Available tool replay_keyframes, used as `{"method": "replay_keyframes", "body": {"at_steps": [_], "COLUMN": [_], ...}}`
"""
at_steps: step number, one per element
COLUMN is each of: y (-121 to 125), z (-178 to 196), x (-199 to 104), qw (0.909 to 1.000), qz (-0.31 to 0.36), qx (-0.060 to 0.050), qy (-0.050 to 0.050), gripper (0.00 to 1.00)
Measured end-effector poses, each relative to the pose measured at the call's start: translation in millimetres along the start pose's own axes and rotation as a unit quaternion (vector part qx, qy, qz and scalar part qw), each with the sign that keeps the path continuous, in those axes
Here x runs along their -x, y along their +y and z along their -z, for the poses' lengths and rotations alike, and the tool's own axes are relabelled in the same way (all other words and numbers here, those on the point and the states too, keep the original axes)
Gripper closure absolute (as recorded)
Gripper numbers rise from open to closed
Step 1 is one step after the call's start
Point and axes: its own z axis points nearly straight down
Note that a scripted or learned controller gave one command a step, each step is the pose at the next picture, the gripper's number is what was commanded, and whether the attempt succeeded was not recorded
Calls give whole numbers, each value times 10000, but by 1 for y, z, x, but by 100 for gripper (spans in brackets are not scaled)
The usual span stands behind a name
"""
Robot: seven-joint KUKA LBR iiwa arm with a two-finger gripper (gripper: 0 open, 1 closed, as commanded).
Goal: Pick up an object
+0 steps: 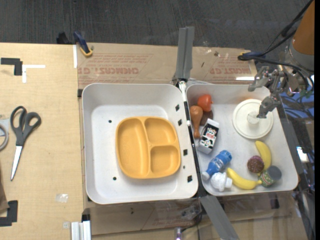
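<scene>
My gripper (265, 97) hangs over the back right part of the right bin (287, 134), just above a white round disc (251, 120). Nothing shows between its jaws. In the same bin lie a red tomato (204, 101), a brown pear-shaped piece (196, 115), a black-and-white box (209, 134), a blue bottle with a white cap (218, 164), a banana (260, 165), a dark red ball (255, 164) and a small grey-green round object (273, 175).
The left bin (95, 134) holds a yellow divided plate (148, 147). Scissors (20, 134) lie on the bench at far left, and a blue clip (82, 43) sits behind the bins. Cables trail along the right side by the arm.
</scene>
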Motion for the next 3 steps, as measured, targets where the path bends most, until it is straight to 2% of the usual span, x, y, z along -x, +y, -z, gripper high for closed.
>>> {"method": "replay_keyframes", "body": {"at_steps": [1,2,3], "y": [27,66,68], "z": [-142,-145,-137], "x": [-47,-86,-128], "qw": [10000,9961,9984], "qz": [-82,-882,-532], "qx": [-3,1,-21], "qy": [-4,10,-167], "gripper": [0,0,0]}}
